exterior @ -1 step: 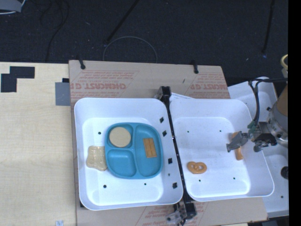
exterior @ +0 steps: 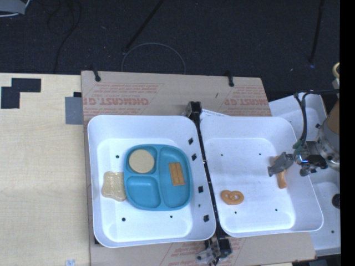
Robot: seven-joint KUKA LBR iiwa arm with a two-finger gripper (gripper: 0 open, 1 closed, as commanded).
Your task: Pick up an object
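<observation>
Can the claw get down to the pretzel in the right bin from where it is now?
Probably yes. The pretzel lies alone on the right bin's open floor, with nothing over it. The claw hangs to its upper right, by an orange stick.

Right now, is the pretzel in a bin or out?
In. The pretzel lies on the floor of the right bin, inside its white rim.

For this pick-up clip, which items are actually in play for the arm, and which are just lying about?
In play, right bin:
- gripper, low over the bin
- small orange piece just beneath it
- pretzel

Lying about, left bin:
- blue divided tray
- round cracker and orange bar in the tray
- pale piece beside the tray
</observation>
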